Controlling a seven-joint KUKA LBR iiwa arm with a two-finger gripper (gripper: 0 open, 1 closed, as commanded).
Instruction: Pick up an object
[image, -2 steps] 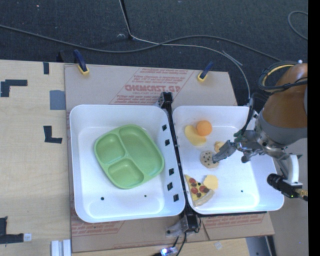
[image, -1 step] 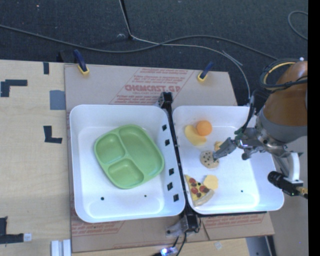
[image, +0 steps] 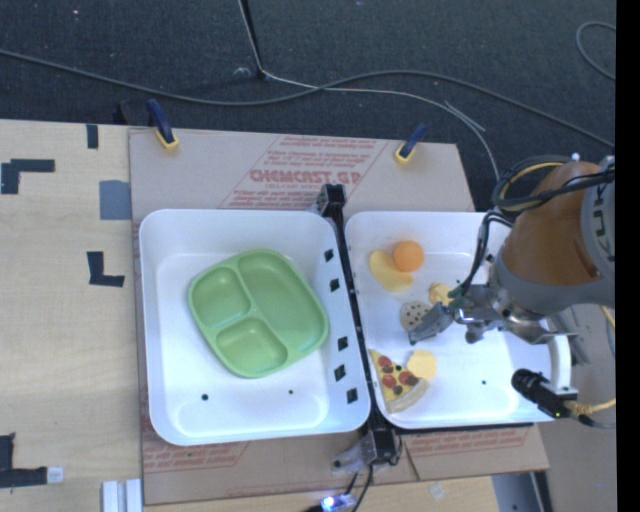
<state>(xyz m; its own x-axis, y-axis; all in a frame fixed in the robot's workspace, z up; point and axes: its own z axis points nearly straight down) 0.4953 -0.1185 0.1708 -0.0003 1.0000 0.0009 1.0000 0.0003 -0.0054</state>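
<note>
bench top, wooden surface at far left with dark tape marks on it. a cardboard sheet with red print lies under both bins, held at its back edge by two clamps with yellow tips — one at the left, one at the right.

left bin: white, shallow. a green divided tray with three compartments lies flat in it, turned at an angle, a little toward the back of the bin.

a black divider strip runs between the bins where their walls meet.

right bin: several small toy foods. toward the front left, a pizza slice with red and dark toppings, and a pale yellow piece touching its right side. toward the back, a pale yellow piece with an orange ball resting against its upper right. a small yellow item lies just right of these, near the middle. just below it, a grey speckled object.

gripper sits low over the middle of the right bin, its dark tip just beside the grey speckled object — contact or a grip on it cannot be made out, and whether the fingers are spread or closed cannot be told. behind it the grey wrist and the orange band of the arm reach in from the right. cables trail over the dark floor at the back.
</note>
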